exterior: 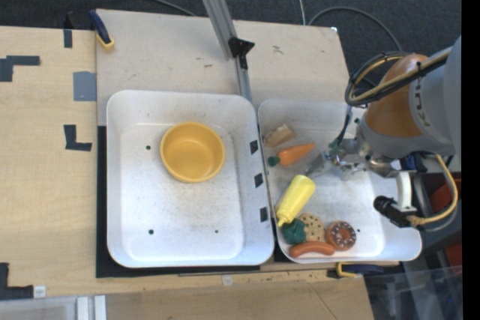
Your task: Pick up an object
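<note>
The right bin [375, 232] holds several toy foods. An orange carrot [295, 154] lies near its upper left, below a tan wedge [278, 135]. A yellow bottle [295, 198] lies tilted in the middle. Near the front edge sit a green piece [294, 231], a cookie [311, 225], a brown donut [342, 234] and a red sausage [311, 249]. My gripper [335, 158] is low inside the right bin, just right of the carrot's tip and up-right of the bottle. Nothing is seen between its fingers.
The left bin [135, 221] contains a yellow bowl [193, 151]. A grey metal pole [214, 0] slants down to the divide between the bins. Cables loop over the bench behind the right bin. A yellow-and-blue clamp [101, 30] sits at the back left.
</note>
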